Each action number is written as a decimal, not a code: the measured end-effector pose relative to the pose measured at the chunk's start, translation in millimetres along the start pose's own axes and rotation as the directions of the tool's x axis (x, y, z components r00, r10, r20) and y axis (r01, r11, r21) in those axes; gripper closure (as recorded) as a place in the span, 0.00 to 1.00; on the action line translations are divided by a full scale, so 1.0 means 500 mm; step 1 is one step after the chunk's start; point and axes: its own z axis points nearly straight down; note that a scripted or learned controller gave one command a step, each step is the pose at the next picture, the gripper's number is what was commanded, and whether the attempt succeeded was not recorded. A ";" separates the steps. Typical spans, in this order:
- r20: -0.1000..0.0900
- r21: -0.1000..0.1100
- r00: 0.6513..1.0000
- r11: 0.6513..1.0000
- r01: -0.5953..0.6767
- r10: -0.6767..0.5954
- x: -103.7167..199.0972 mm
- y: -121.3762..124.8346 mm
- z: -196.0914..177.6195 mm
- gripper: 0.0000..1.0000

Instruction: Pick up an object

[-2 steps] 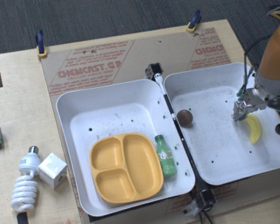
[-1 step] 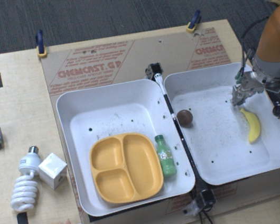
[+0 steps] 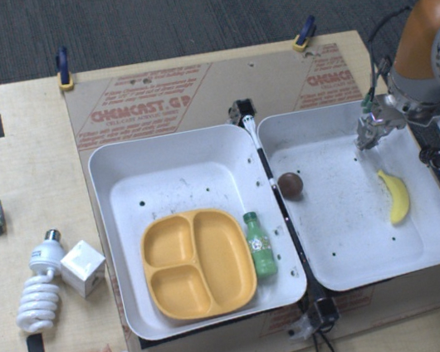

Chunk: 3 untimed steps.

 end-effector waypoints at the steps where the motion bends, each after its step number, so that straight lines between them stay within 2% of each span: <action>1: -0.009 0.003 1.000 1.000 0.002 -0.002 0.008 0.001 0.001 0.00; 2: -0.001 0.002 1.000 1.000 0.000 0.000 0.094 -0.040 0.001 0.00; 3: 0.001 0.001 1.000 1.000 0.002 -0.002 0.094 -0.039 -0.019 1.00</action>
